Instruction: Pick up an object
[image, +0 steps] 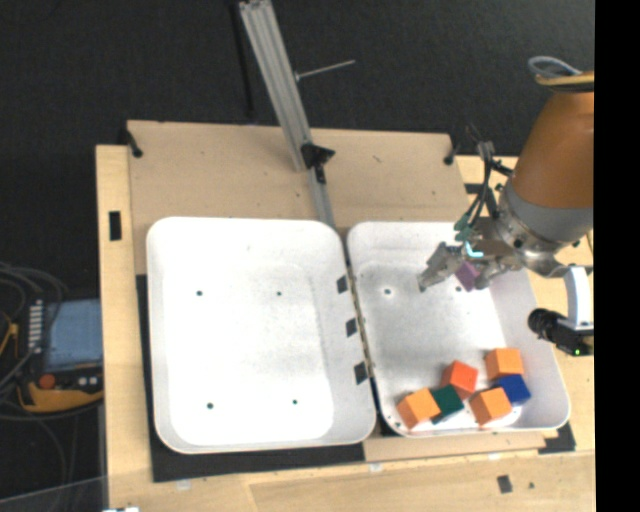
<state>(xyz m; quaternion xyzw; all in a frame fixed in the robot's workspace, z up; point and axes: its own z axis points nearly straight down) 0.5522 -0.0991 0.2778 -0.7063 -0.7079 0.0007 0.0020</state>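
Observation:
My gripper (457, 272) hangs over the upper part of the right bin (400, 330), below the arm's orange band. A small purple block (467, 273) shows between its fingers (436, 268), so the gripper is shut on it. In the bin's lower right corner lies a cluster of blocks: several orange ones (420, 406), with another orange block (462, 376) above, a green block (447, 401) and a blue block (514, 388). The gripper is well above and apart from that cluster.
The left bin (180, 330) lies beside the right one, with black clips along their shared edge. A slanted metal post (285, 95) rises from the bench behind the bins. Cables and a blue box (72, 333) lie off the bench's left side.

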